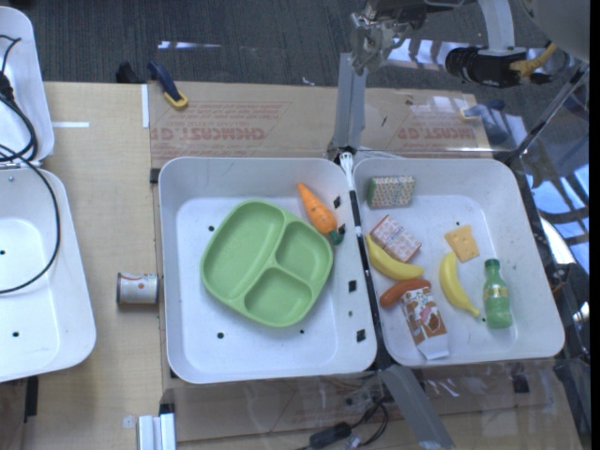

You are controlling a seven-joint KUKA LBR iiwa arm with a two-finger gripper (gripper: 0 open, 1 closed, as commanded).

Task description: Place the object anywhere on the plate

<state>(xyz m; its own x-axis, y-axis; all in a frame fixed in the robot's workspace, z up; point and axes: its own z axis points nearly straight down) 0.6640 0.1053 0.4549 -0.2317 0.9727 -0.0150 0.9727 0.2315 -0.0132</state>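
Note:
A green three-compartment plate [267,261] lies in the left bin [178,251]. An orange carrot [319,211] rests on the bin floor, touching the plate's upper right rim, next to the divider between the bins. The right bin [525,251] holds two bananas [392,262] [455,284], a green bottle [496,293], a green block [391,191], a pink-and-white packet [396,238], an orange cracker [461,243], a red sausage [405,292] and a small carton [427,322]. My gripper [370,36] hangs high beyond the bins' far edge, away from every object.
A small can [139,289] lies on the bench left of the left bin. A blue-and-yellow clamp [169,87] sits at the bench's far left. White equipment with black cables [28,251] fills the far left. A grey post [350,101] rises behind the divider.

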